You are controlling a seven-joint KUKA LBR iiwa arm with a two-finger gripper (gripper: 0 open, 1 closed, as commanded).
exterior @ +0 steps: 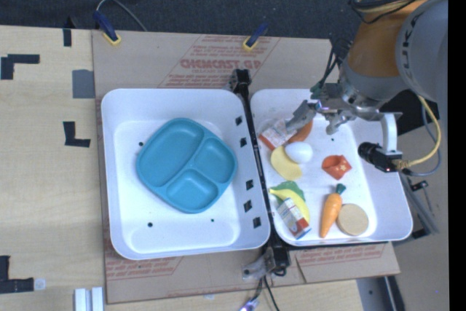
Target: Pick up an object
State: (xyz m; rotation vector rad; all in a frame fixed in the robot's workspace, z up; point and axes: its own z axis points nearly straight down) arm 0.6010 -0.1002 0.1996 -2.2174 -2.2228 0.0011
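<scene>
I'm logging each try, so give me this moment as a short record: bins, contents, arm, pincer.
left bin: holds a blue divided plate
right bin: holds toy food
items in right bin: egg, banana, strawberry, carrot, tan disc, corn, small packet, red-and-white packet
arm: reaches in from the right, over the right bin's far end
pincer: above the far end of the right bin, near the red-and-white packet and egg
held: nothing seen between the fingers
</scene>
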